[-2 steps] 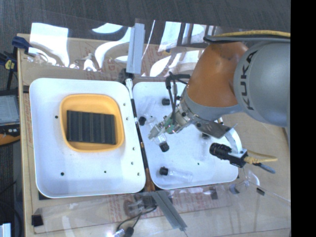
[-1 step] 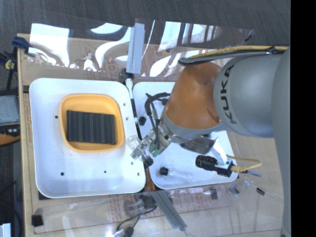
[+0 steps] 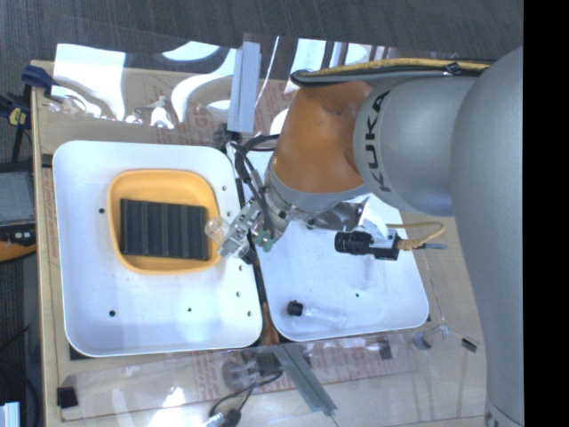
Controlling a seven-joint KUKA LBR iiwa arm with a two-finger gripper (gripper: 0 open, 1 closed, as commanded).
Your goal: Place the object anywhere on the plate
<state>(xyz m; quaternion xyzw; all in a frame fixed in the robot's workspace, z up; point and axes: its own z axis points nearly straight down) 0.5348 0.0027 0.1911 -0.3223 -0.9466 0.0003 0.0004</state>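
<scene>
Step in hand: looks like the carry-over/placing phase. The arm reaches across from the right bin into the left bin, w/ the claw just past the divide between them, low by the plate.

Task's thing, prob.: a small clear bulb right at the claw's tip, over or touching the plate's right rim. Too small and see-thru to say whether it's gripped, resting on the rim, or just beside the tip. Claw state: can't tell, the tip is a blur of metal and wiring.

Plate is yellow and sits in the upper-left part of the left bin. A dark ridged slab covers most of its middle, so free yellow is mostly the rim band.

A clear tube w/ a black cap lies in the right bin near its front edge, well apart from the claw.

Next move, as I judge it: if the bulb is in the grip, nudge a bit further left so it's clearly inside the rim, lower, release, then lift straight up. Risk: round item let go on the rim could roll off into the bin. If not gripped, a re-grasp is needed first.
</scene>
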